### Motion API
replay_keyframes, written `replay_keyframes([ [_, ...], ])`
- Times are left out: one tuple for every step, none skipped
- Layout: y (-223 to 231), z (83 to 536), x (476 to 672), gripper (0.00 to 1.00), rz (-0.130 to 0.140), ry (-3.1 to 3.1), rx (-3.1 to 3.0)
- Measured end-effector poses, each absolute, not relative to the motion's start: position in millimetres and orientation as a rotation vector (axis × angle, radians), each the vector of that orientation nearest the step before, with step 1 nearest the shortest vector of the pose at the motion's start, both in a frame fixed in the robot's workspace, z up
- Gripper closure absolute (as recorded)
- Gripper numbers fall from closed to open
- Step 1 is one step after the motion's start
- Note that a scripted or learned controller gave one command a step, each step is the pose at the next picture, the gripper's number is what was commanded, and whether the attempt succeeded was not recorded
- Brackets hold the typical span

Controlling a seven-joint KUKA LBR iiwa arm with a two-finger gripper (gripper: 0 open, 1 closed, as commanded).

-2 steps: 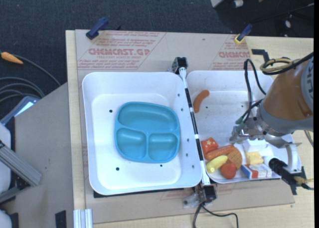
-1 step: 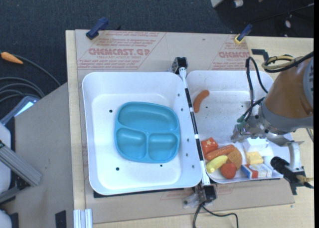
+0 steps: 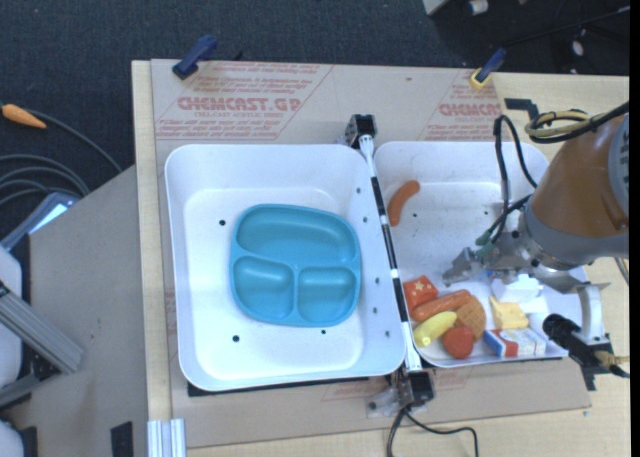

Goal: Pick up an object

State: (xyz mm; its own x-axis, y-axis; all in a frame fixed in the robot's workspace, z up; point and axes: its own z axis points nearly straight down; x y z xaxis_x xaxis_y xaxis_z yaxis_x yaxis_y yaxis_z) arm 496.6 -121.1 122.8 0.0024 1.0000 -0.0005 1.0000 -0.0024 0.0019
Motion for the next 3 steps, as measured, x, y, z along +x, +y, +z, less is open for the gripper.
replay_keyframes([
  [-97.3, 90.1, 484.3, 0.0, 0.014, 2.208, 2.214],
  [-96.5, 101.0, 485.6, 1.0, 0.02, 2.206, 2.212],
  [-96.3, 111.0, 485.9, 1.0, 0.021, 2.205, 2.211],
])
